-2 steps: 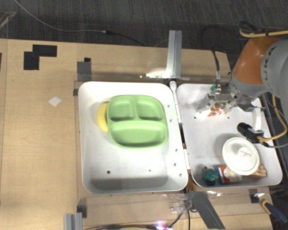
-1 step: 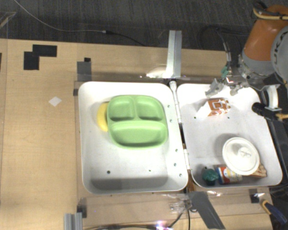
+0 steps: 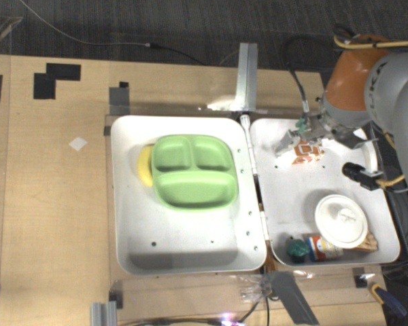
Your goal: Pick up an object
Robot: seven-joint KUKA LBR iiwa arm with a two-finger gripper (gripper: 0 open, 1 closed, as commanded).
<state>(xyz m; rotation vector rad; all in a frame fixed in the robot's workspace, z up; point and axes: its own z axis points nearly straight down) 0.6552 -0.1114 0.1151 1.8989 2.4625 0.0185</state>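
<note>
an orange-and-white patterned object lies flat on the floor of the right bin, just under and touching the tip of the hand. further from the hand, toward the bin's near edge, sit a round white lidded bowl, upright, and beside it a small teal item and a can-like item lying on its side.

A green divided plate lies in the left bin; the gripper hangs over the right bin near an orange-white item.
</note>
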